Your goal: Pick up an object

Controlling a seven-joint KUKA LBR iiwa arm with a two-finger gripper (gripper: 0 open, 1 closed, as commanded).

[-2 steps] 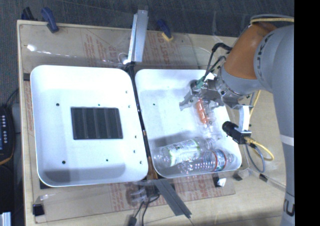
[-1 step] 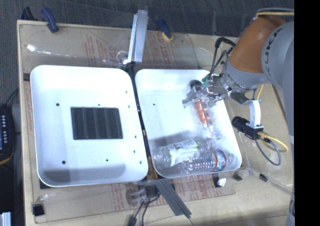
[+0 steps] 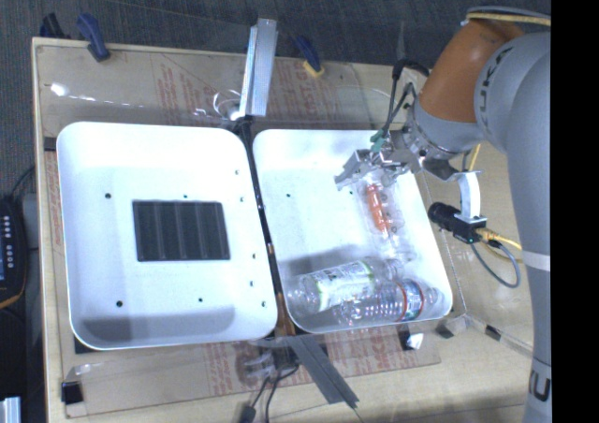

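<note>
Grey and orange, the arm (image 3: 487, 84) reaches into the right shallow white bin (image 3: 299, 225), its two-finger gripper (image 3: 374, 167) low over the bin's upper right part; how far its claw is open I cannot tell. Just below it lies a clear plastic bottle with an orange label (image 3: 379, 211). 2 more clear bottles, one green-labelled (image 3: 337, 283), one red-labelled (image 3: 398, 299), lie along the near wall. A dark ribbed rectangular block (image 3: 181, 230) sits in the left bin (image 3: 94, 299).

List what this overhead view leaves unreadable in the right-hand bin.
- Pincer: blurred and small in the camera view, so its opening is unreadable.
- Orange-marked clear item: transparent, so its outline is vague.
- Two clear bottles: they overlap and glare, so label text is illegible.
</note>
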